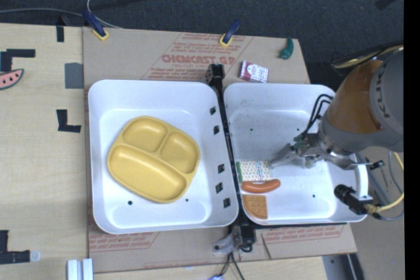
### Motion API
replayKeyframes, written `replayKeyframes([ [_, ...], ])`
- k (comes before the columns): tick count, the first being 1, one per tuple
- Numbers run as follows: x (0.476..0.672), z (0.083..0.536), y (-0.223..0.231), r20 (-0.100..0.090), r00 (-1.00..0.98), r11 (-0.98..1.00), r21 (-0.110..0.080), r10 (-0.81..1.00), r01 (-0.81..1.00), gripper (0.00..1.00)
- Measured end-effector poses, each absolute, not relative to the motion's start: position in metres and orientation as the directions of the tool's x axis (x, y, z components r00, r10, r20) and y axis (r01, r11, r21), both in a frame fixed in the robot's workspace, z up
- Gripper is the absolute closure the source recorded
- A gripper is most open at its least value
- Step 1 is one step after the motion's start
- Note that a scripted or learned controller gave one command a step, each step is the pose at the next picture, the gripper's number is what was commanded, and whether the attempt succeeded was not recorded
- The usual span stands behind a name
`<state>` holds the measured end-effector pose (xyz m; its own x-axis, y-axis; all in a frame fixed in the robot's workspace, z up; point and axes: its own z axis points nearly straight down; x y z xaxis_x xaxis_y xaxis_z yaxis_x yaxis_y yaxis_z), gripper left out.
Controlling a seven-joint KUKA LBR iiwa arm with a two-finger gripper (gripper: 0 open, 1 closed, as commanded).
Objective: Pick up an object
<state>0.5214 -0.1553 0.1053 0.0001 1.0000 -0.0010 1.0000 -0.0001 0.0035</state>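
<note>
In the right bin (pixel 275 98), along its left wall near the front, lie three small items: a pale patterned packet (pixel 254 171), an orange-red sausage (pixel 260 185) and a waffle-like orange square (pixel 256 206). My gripper (pixel 283 155) reaches in from the right, low over the bin floor, its tip just right of the packet. The left bin (pixel 105 95) holds a yellow divided tray (pixel 153 158).
A small red-and-white box (pixel 252 71) lies on the cardboard behind the right bin. Yellow clamps (pixel 230 33) hold the cardboard's far edge. The arm's grey and orange body (pixel 357 108) covers the right bin's right side.
</note>
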Motion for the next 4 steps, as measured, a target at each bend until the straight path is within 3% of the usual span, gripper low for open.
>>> replayKeyframes([
  [1,0.5,0.086,-0.131,-0.004,0.001,-0.001,0.006,1.0,1.0,0.0],
  [2,0.501,0.096,-0.132,-0.004,0.001,-0.001,0.007,1.0,1.0,1.0],
  [3,0.5,0.096,-0.132,-0.005,0.002,-0.002,0.006,1.0,1.0,0.0],
  [4,0.488,0.089,-0.109,-0.03,0.017,-0.017,0.027,0.999,0.999,0.0],
])
